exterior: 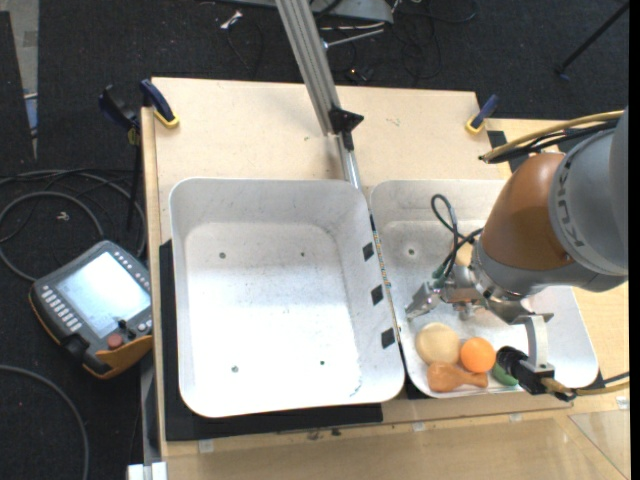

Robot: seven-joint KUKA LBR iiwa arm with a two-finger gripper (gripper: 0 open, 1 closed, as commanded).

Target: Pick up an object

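One fixed camera looks down at a slant on both bins (270, 193).

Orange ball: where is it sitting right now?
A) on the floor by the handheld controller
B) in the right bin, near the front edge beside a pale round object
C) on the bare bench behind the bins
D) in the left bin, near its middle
B: the orange ball lies near the front of the right bin, next to the pale round object.

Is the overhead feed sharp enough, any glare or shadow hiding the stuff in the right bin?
Camera view: sharp, even lighting, no glare on the right bin; the arm shadows and partly hides its floor, yet the orange ball reads clearly.
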